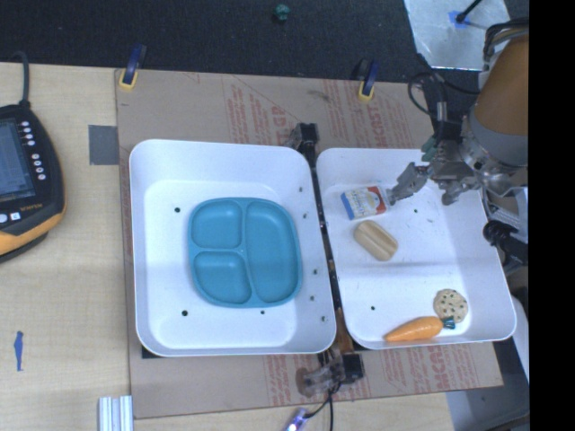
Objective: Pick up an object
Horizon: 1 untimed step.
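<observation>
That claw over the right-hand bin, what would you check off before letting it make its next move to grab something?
1. Fingers spread ready to take something: ok, the gripper is open, nothing between its fingers.
2. Objects to pick from: ok, the right bin holds a small carton, a bread roll, a cookie and a carrot.
3. Nearest target: ok, the carton lies just beside the fingertips.
4. Carton free of neighbours: ok, apart from the roll.
5. Gripper height above the bin floor: cannot tell from this slanted view.
6. Blue divided plate out of the way: ok, it sits in the left bin.
</observation>
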Motion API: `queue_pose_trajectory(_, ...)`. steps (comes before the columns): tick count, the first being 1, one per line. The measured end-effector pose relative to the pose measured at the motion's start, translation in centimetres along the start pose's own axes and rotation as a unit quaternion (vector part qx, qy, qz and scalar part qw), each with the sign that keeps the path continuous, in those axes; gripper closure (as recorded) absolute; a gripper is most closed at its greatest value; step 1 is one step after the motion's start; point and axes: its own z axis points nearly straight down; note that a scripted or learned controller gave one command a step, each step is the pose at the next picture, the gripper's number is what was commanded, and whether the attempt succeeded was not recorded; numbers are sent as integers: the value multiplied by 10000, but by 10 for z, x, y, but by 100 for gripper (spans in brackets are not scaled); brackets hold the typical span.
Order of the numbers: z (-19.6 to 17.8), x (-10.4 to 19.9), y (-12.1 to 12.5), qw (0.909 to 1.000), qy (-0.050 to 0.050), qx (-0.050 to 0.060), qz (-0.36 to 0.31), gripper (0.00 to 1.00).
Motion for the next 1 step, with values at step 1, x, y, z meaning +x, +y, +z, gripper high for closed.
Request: queue_pose_trajectory(1,65,-5,37,10000,-7,16,-12,0)
